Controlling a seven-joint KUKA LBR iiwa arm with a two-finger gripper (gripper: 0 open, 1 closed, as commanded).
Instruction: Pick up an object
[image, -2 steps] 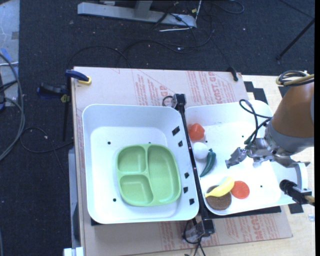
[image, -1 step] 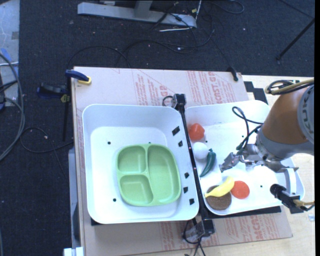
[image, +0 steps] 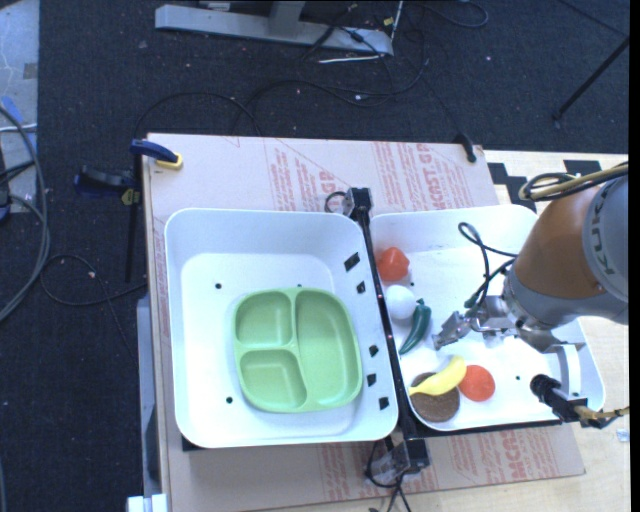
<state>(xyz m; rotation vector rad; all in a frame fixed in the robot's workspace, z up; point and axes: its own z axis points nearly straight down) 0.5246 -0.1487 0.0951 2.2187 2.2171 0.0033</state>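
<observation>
A brown round piece (image: 436, 405) is seen beside a banana (image: 443, 376)
The gripper (image: 452, 328) is poised above; its opening cannot be told. The banana is judged light, best taken mid-length

The scene was brightly and evenly lit from above, with a cool, slightly bluish cast. The two shallow white plastic bins (image: 190, 300) were close to overexposed, their rims and walls washed out so that little surface detail remained. Shadows were soft and short: a faint grey one lay under the pale green divided plastic tray (image: 297, 350), and a dim one fell beneath the grey arm with the orange band (image: 570, 260) onto the right bin's floor. The dark carpeted floor (image: 80, 90) swallowed detail. The whole picture was mildly soft and grainy; small items blurred at their edges, and the hand (image: 452, 328) showed as an indistinct dark shape.
</observation>
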